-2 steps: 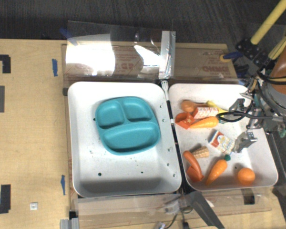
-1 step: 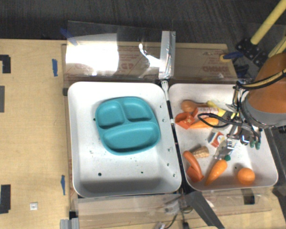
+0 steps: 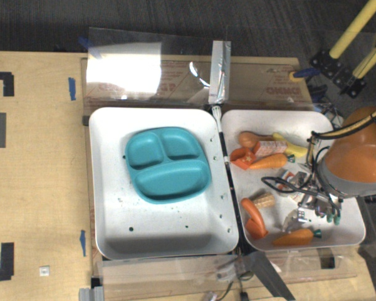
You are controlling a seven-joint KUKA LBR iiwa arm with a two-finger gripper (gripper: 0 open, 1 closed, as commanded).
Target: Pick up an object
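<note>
Here, two shallow white bins sit side by side on a bench, their inner rims touching along the middle. The left bin (image 3: 106,168) holds one teal divided plate (image 3: 167,163), lying flat near its center, with bare white floor all around it, widest toward the near edge.

The right bin (image 3: 354,231) is crowded. Along its far side lie an orange carrot-like piece (image 3: 267,162), a small pink-and-white packet (image 3: 272,147) and a yellow item (image 3: 292,149), close together. Nearer the front, a red-orange pepper shape (image 3: 254,219) lies by the inner wall, a small tan piece (image 3: 262,199) just above it, and another orange carrot shape (image 3: 294,237) rests against the near rim.

The arm (image 3: 357,158) enters from the right, its orange band over the bin's right edge. The gripper (image 3: 302,213) hangs low among wires over the bin's middle, just above the near carrot. Whether the pincer is open or closed cannot be told; nothing is visibly held.
</note>
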